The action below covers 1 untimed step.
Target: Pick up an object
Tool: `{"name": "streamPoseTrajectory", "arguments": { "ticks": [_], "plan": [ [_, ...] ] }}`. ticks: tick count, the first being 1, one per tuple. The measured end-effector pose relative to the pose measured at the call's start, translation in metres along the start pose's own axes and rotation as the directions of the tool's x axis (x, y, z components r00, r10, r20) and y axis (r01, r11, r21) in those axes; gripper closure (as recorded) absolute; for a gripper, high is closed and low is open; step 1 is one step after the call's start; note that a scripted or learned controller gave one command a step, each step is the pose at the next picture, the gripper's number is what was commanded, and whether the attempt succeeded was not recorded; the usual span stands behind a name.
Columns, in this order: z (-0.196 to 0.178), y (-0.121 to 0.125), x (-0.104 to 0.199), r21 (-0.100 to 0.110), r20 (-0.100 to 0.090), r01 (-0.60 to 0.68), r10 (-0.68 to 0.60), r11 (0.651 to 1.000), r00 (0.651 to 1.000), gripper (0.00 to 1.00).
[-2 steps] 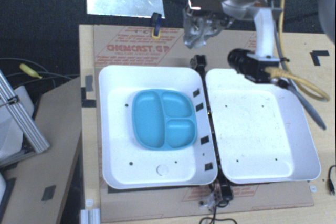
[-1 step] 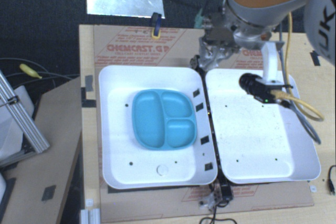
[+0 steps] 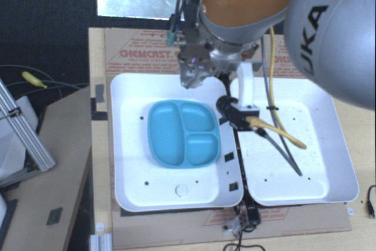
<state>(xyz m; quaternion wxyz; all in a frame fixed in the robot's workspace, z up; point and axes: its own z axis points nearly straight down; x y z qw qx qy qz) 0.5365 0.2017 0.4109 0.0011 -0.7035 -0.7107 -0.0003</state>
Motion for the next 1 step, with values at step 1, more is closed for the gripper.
{"name": "streamPoseTrajectory", "arguments": {
  "ticks": [1],
  "plan": [
    [-0.0908,-0.0053,-0.0623,-0.014,-0.001,-0.014,0.014,1.0,1.0,1.0]
  ]
}}
